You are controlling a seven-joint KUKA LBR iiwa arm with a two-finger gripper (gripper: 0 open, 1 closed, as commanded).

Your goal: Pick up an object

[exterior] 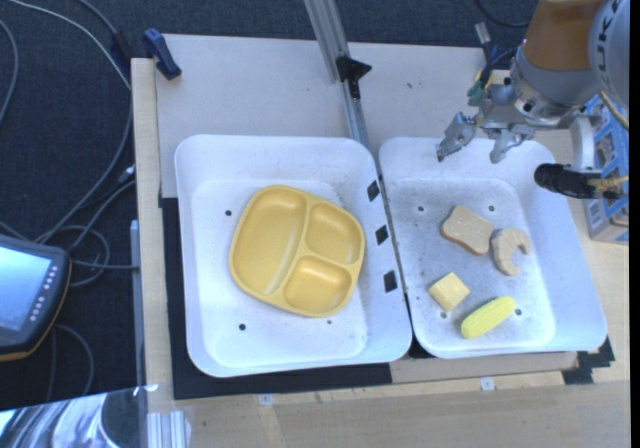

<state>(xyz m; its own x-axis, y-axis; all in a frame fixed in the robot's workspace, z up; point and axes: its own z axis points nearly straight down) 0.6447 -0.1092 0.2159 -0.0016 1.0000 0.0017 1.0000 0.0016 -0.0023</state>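
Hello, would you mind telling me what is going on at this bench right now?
A robot arm reaches in from the right, its gripper open and holding nothing, above the far edge of the right bin. In that bin lie a slice of bread, a bitten cookie, a yellow cheese cube and a small corn cob. The left bin holds a yellow divided plate. Nothing has been picked up yet.
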